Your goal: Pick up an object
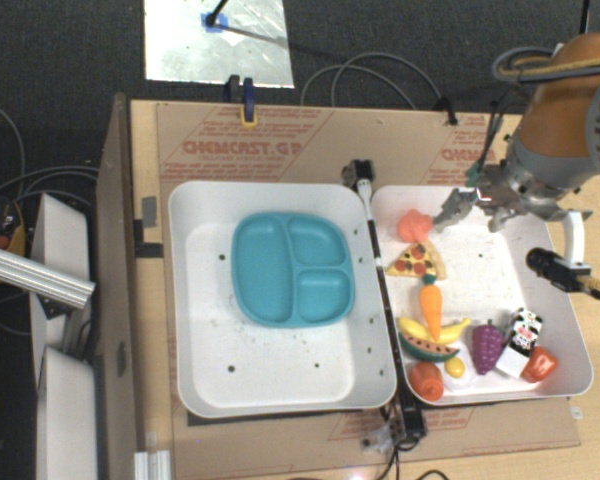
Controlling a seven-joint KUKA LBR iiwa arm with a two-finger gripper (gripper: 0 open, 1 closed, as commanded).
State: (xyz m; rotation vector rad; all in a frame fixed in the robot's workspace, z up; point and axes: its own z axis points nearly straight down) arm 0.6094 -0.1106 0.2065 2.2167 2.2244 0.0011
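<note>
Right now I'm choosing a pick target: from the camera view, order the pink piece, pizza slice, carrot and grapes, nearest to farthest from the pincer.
Measured from the pincer, over the right bin's back:
1. pink piece, just left of it
2. pizza slice, below that
3. carrot, mid-bin
4. grapes, near the front edge

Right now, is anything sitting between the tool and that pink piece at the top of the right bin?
Nothing visible does. The tool hovers just right of the pink piece, with bare bin floor between them. The pizza slice lies below, out of that path.
</note>
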